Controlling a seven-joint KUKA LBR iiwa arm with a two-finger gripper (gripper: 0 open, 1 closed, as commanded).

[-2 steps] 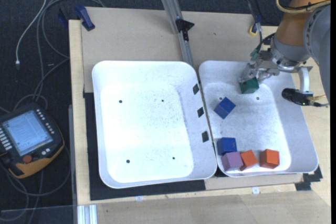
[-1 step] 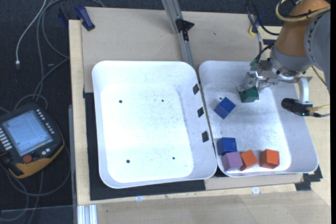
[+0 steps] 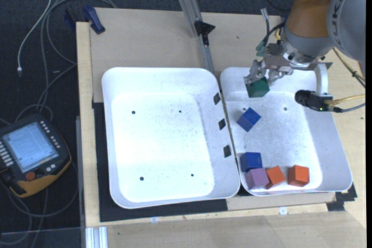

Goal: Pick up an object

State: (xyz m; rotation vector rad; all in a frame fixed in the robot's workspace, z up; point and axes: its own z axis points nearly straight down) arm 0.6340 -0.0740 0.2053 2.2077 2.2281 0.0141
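Our gripper [image 3: 260, 79] pinched the small green block [image 3: 257, 88] by its flat sides, near the right bin's [image 3: 325, 142] back-left corner; it looked light and hard.

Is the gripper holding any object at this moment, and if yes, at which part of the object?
Yes. The gripper holds a green block by its upper part, between its fingers, above the far end of the right bin.
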